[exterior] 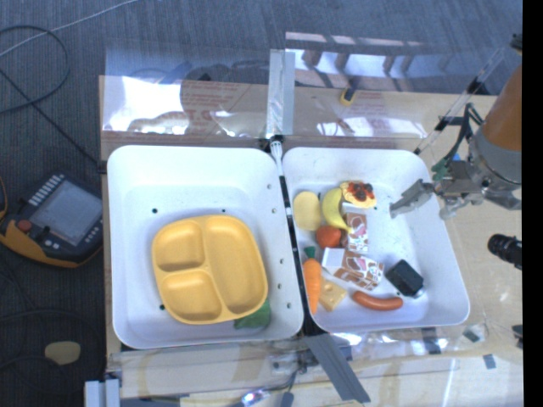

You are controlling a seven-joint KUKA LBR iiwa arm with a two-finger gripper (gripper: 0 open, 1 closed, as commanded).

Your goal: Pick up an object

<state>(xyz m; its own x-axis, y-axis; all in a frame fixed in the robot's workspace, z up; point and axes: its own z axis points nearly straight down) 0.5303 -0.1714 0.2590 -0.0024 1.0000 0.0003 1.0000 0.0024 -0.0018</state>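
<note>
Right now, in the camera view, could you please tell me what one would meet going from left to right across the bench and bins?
Yellow divided plate → carrot → red sausage → black block → tool.

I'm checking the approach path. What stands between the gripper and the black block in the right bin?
Nothing visible: bare bin floor lies between the gripper and the black block.

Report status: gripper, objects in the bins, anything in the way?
Two-finger gripper open, holding nothing, over right white bin. Toy food pile beside it: yellow banana, orange carrot. Path unobstructed.
</note>
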